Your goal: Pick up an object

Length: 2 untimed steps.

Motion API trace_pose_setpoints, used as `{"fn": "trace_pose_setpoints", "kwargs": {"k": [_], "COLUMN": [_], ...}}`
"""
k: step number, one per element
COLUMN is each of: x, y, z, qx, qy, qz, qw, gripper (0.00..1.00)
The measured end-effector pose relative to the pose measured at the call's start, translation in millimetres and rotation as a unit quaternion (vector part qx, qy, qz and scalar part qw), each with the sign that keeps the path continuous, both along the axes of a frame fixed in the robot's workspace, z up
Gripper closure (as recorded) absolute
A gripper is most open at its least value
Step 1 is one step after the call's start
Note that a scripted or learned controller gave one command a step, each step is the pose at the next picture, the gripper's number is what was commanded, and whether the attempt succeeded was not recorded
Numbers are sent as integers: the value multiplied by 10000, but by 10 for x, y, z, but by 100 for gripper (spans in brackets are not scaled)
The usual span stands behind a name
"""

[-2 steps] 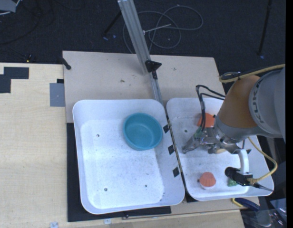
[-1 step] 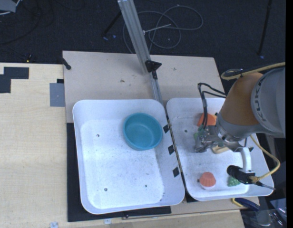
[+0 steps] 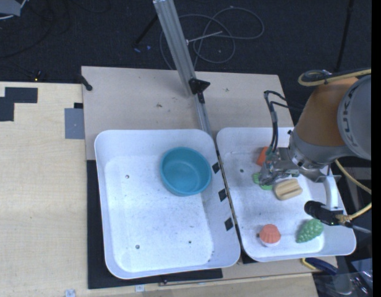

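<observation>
A coral toy [image 3: 270, 234] and green toy [image 3: 310, 230] lay unlifted while the pincer [image 3: 274, 173], its opening impossible to judge, hung low over the right bin [image 3: 240, 166], nothing evidently picked.

Blue bowl [image 3: 186, 171] in the white left bin [image 3: 116, 228]; right bin [image 3: 240, 147] has tan block [image 3: 287, 189], green bumpy toy [image 3: 310, 231], and orange-red ball [image 3: 270, 234].

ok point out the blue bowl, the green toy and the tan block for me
blue bowl [image 3: 185, 171]: camera view, inside bottom of the bowl
green toy [image 3: 310, 230]: camera view, middle of its bumpy body
tan block [image 3: 287, 189]: camera view, its top face
</observation>
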State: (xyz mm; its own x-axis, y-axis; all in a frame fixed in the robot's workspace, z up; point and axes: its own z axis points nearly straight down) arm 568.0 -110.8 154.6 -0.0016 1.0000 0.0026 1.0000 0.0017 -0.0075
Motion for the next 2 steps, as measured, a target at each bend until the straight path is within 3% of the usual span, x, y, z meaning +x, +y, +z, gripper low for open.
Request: {"fn": "trace_pose_setpoints", "kwargs": {"k": [2], "x": [-95], "y": [-104], "z": [1190], "qx": [-8], "qy": [-26], "qz": [-2], "qw": [10000], "gripper": [100]}}
